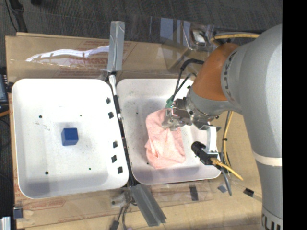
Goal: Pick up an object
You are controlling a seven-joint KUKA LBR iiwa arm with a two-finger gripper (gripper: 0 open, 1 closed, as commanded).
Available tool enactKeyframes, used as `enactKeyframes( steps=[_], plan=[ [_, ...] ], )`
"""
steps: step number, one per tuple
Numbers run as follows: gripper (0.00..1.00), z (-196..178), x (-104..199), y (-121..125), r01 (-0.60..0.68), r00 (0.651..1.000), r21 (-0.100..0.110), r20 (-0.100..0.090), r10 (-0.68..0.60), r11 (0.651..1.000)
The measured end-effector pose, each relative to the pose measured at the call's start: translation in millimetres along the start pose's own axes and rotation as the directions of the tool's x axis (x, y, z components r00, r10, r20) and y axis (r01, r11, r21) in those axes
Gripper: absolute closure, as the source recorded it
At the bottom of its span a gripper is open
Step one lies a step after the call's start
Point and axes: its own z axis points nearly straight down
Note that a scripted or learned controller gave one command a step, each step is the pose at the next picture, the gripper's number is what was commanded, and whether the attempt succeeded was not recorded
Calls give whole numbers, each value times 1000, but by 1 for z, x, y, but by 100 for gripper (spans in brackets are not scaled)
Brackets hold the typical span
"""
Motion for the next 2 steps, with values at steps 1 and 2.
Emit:
enactKeyframes(
  steps=[1, 2],
  plan=[
    [0, 0, 0, 0, -1, 1000, 0, 0, 1, 1000],
    [0, 85, -36, 38, 124, 992, -6, -1, -124, 992]
  ],
)
